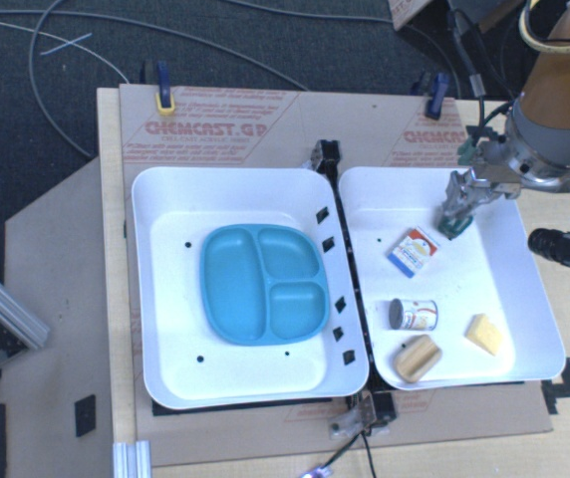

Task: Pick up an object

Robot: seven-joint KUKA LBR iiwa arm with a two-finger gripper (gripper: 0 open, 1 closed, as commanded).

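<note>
Gripper [456, 219] over right bin [524, 267] clamps a small dark-green object [455, 229] (shape unclear); glossy blue three-compartment tray [264, 284] in left bin [165, 267].

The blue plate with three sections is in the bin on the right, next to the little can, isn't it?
Not quite. The camera view shows the blue plate in the left bin. The little can lies in the right bin, so they are in separate bins.
</note>
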